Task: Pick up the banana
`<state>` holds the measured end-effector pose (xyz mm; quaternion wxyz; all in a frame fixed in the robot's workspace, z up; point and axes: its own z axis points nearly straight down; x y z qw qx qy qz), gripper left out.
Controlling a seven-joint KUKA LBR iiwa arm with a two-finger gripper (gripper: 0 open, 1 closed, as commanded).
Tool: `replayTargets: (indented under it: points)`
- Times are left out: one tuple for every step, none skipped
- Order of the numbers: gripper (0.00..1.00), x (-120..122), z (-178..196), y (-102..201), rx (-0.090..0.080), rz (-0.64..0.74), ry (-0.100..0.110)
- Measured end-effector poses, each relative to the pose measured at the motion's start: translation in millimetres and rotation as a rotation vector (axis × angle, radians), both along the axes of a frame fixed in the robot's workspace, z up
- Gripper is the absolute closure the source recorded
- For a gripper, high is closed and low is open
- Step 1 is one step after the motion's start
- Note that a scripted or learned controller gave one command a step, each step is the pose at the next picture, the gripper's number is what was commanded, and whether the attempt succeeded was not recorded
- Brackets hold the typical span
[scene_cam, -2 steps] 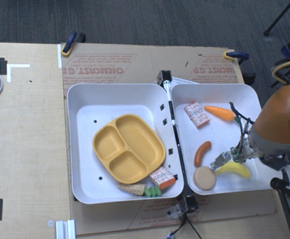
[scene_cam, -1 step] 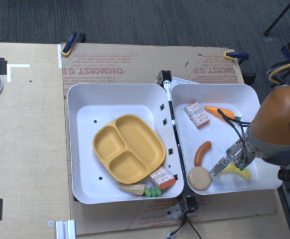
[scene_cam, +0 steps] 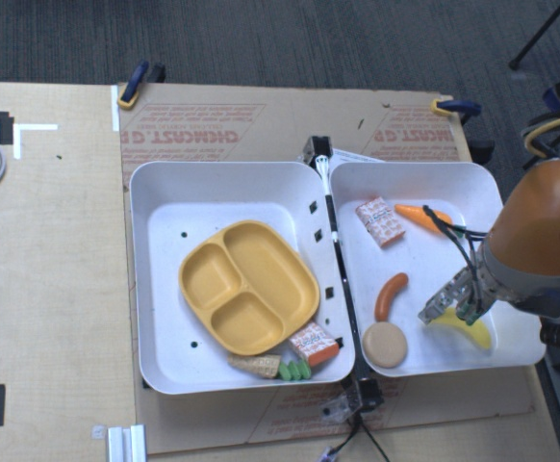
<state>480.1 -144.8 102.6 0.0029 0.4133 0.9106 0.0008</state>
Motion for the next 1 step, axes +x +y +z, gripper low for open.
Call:
replayTargets:
  points:
    - [1.0, 17.2, -10.3, 30.3, -0.001, 0.488, 0.004]
